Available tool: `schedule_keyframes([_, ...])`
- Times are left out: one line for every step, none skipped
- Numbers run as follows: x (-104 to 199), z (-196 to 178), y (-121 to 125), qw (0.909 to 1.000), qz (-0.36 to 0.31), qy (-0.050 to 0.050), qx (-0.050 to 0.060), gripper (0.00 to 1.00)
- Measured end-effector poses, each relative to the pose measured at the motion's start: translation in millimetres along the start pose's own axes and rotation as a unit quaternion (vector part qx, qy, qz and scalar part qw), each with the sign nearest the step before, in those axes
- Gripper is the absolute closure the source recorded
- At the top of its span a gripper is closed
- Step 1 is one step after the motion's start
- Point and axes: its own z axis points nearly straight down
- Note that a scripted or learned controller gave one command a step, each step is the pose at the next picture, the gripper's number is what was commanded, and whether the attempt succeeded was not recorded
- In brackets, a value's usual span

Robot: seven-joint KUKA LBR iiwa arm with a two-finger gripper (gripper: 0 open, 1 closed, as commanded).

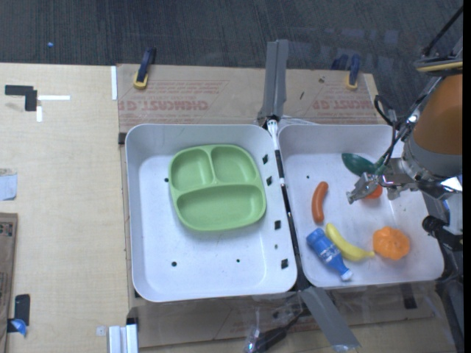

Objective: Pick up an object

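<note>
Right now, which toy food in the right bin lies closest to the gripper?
The small red piece, right by the gripper. The sausage, banana and orange lie farther off.

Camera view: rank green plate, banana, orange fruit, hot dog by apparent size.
1. green plate, largest by far
2. banana
3. orange fruit and hot dog: too similar to rank; fruit rounder, hot dog longer and thinner.

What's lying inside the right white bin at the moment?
Inside the right bin: a hot dog, banana, blue bottle, orange fruit and a teal spoon. The gripper covers something reddish that cannot be identified.
</note>
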Motion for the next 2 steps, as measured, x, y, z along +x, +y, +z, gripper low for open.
schedule_keyframes([15, 61, 48, 0.999, -0.045, -0.001, -0.002, 0.0])
schedule_keyframes([47, 62, -20, 0.9897, -0.143, 0.0, -0.001, 0.0])
